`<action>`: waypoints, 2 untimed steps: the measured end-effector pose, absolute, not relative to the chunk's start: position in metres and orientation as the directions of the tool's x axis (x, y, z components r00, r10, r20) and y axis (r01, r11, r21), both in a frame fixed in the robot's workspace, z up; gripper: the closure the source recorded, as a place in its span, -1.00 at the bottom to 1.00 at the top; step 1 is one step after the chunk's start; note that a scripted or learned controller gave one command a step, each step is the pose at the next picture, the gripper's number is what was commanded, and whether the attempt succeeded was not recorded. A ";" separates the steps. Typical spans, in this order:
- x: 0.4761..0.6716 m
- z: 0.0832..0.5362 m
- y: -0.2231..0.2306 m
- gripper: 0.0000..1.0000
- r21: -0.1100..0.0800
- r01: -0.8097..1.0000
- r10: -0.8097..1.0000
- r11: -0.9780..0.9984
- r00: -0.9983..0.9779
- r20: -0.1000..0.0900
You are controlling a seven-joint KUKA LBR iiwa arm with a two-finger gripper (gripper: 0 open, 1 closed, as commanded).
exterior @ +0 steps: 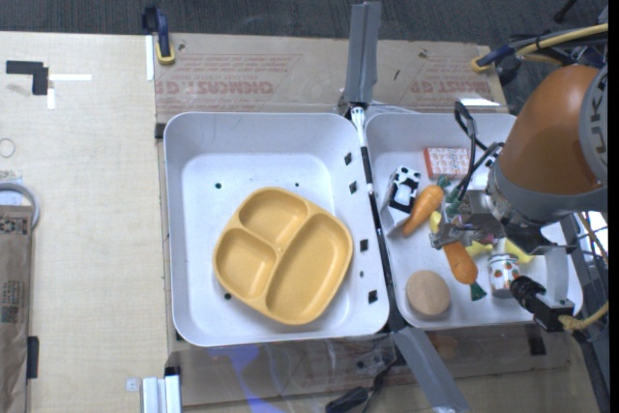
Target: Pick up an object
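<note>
Camera view. Arm (551,135) reaches in from the right and hangs over the right bin (382,126). The tool (462,225) sits low among a tight cluster of toys; whether it is released, clenched or grasping anything cannot be told, since the wrist hides it.

Candidate things all lie in the right bin: a carrot (423,208) slanted left of the tool, a second carrot (460,263) just below it, a black-and-white block (403,188) touching the upper carrot's top end, a tan round disc (427,294) near the front wall, a red-patterned card (446,161) toward the back, a small white can (500,274) and yellow pieces (519,252) under the wrist. The left bin (179,208) holds a yellow divided plate (282,254), well apart from the arm.

Risks, as judged:
- Crowding: a closing grasp may catch two toys, or nudge one aside and close on nothing.
- Carrots are tapered and smooth-looking; likely to slip out on lift.
- The flat card offers nothing to pinch.
- Dangling cable (472,164) near the toys could snag.
</note>
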State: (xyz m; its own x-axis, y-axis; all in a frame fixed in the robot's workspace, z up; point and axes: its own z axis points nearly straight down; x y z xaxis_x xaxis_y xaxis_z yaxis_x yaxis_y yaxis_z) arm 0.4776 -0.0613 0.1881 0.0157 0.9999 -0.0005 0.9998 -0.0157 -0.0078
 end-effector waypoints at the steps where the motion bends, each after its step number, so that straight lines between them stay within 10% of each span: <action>1: 0.528 0.218 -0.015 1.00 -0.006 0.999 0.999 0.039 -0.039 -0.002; 2: 0.565 0.188 -0.023 1.00 -0.006 0.995 0.995 0.099 -0.099 -0.002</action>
